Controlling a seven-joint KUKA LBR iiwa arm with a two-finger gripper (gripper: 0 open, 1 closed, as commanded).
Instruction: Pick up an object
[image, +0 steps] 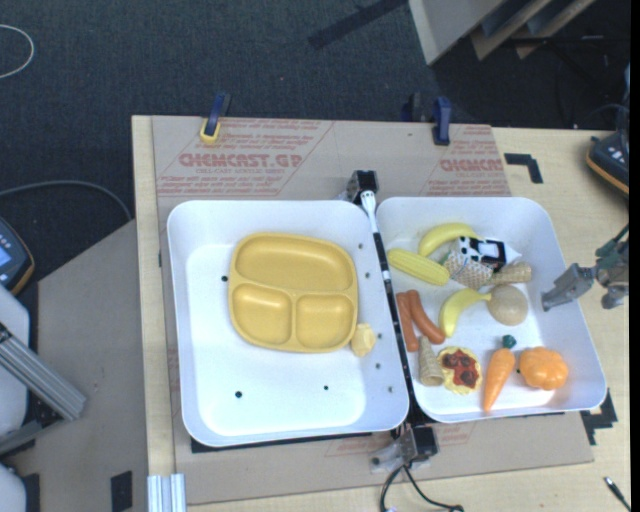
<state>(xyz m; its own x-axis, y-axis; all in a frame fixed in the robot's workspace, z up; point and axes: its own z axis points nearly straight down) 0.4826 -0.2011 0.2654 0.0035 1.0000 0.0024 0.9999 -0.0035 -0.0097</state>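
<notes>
The right bin (540, 222) holds several toy foods: a banana (445, 237), a corn cob (418, 266), a black-and-white piece (486, 249), a beige round piece (507, 304), two sausages (418, 318), a pizza slice (461, 368), a carrot (497, 377) and an orange pepper (543, 368). My gripper (572, 287) hangs over that bin's right rim, to the right of the beige piece and above the pepper. Nothing shows in its grasp.
The left bin (200, 330) carries a yellow divided plate (293, 292), with a small pale yellow piece (363, 340) by its right edge. Both bins rest on a cardboard sheet (300, 150) held by clamps (212, 120) at the back.
</notes>
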